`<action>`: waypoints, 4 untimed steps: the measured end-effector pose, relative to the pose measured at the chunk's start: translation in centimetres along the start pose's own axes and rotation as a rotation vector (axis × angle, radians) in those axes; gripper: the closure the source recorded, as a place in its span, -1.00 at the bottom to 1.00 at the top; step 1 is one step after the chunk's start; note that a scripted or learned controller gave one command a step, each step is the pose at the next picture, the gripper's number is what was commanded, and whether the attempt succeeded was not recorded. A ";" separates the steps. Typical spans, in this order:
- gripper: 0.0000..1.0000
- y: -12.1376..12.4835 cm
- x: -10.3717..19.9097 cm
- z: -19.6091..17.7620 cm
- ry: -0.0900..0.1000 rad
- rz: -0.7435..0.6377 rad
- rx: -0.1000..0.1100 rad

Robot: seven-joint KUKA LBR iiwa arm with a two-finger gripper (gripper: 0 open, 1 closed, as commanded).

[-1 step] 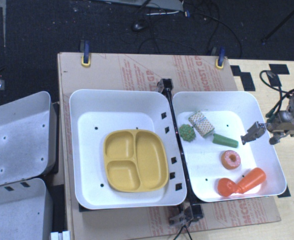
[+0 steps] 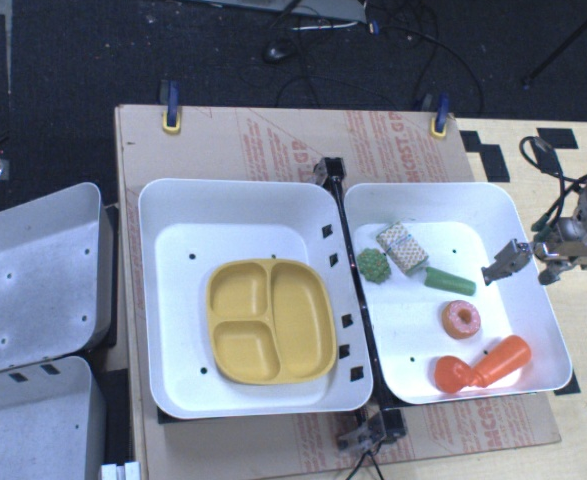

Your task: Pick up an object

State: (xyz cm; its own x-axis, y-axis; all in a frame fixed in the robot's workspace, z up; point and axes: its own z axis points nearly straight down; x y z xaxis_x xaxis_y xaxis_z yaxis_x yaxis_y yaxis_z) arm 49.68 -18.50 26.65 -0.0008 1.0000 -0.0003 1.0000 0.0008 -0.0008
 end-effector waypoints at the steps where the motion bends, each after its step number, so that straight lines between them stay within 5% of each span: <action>1: -1.00 0.0 0.0 6.4 0.002 0.002 0.005; 3: -1.00 0.5 -0.2 17.1 0.002 0.003 0.003; 4: 1.00 0.6 -0.2 15.8 0.000 0.003 -0.001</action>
State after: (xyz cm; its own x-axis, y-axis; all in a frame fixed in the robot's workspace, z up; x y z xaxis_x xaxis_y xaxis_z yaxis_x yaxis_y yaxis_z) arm 50.26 -18.71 10.83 0.0023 1.0000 0.0000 1.0000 -0.0023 0.0000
